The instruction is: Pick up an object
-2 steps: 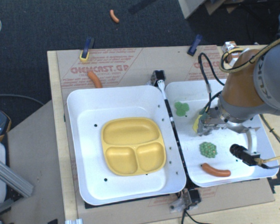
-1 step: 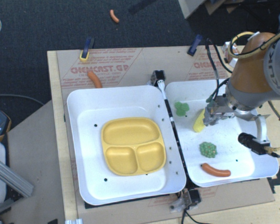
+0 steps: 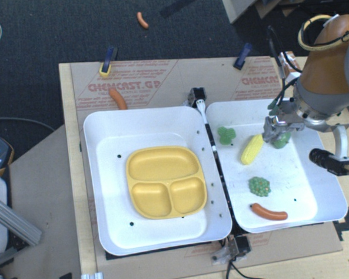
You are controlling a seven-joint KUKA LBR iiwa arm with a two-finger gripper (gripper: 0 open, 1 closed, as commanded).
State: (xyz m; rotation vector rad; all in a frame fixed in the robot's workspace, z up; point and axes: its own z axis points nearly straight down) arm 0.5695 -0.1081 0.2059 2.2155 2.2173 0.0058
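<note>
On the left, a white bin held a smooth yellow plastic tray with three rounded compartments, bare floor around it. Right bin: bumpy green broccoli near the divider, ridged yellow corn tilted beside it, knobbly green pea cluster below, glossy orange sausage close to the front rim. My gripper sat low just right of the corn, over a green item; whether it was gripping, I couldn't tell. Open floor toward the right wall.

Pincer low in right bin beside corn; yellow tray in left bin.
</note>
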